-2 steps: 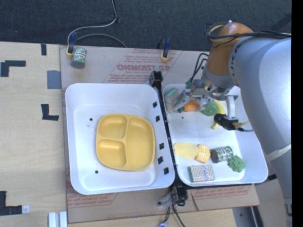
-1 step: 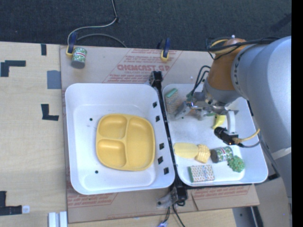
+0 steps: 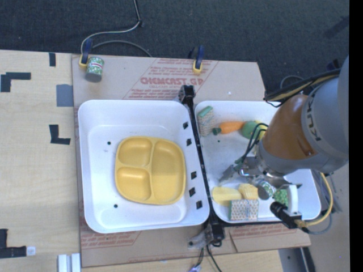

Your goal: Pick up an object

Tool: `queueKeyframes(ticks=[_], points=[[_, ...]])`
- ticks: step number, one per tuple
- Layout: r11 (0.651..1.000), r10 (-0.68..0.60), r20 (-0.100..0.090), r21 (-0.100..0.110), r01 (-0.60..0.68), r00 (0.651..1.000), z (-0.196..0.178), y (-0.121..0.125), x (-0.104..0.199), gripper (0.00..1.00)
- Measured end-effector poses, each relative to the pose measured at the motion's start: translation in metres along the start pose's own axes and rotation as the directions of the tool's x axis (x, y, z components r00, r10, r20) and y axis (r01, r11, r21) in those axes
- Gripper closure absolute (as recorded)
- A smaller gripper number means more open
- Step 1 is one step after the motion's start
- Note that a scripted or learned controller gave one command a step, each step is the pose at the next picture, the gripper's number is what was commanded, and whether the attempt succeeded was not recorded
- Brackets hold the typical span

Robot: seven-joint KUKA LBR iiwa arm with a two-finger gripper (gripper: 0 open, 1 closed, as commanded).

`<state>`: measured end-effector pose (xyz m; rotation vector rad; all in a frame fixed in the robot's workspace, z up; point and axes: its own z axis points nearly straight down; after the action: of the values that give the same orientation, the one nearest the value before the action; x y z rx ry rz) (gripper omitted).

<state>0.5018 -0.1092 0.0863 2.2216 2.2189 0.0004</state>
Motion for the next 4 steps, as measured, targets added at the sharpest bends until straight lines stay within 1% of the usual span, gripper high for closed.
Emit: queueKeyframes(ticks=[1, 2, 3, 4], points=[[1.000, -0.003, 0.000, -0.004, 0.003, 1.000, 0.000, 0.067, 0.008, 0.00], [1.000, -0.003, 0.001, -0.003, 0.003, 1.000, 0.001, 0.129, -0.004, 0.00], [1.000, 0.001, 0.000, 0.002, -0.001, 1.000, 0.000, 0.011, -0.015, 0.00], [1.000, -0.001, 0.001, -0.005, 0.001, 1.000, -0.001, -0.016, -0.049, 0.00]])
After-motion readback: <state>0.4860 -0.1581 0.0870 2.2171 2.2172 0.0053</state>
